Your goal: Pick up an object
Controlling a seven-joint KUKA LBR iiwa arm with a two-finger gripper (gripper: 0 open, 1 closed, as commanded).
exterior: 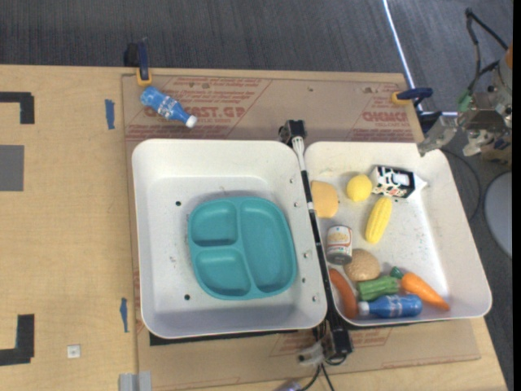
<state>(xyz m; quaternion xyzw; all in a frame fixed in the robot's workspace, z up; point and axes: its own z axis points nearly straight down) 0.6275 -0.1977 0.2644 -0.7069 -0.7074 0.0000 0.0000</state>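
Nearest us, the bottle (391, 306), carrot (424, 290) and other toys crowd the right bin (468, 243), heaped at its near edge, so we judge any pick starts there. Left bin (155, 218) carries a teal tray (241, 248). Our gripper (456, 135) waits beyond the far right corner; we cannot tell the jaws' state.

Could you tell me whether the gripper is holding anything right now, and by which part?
Nothing is held: the gripper sits over the right bin's far right corner, apart from the toys.
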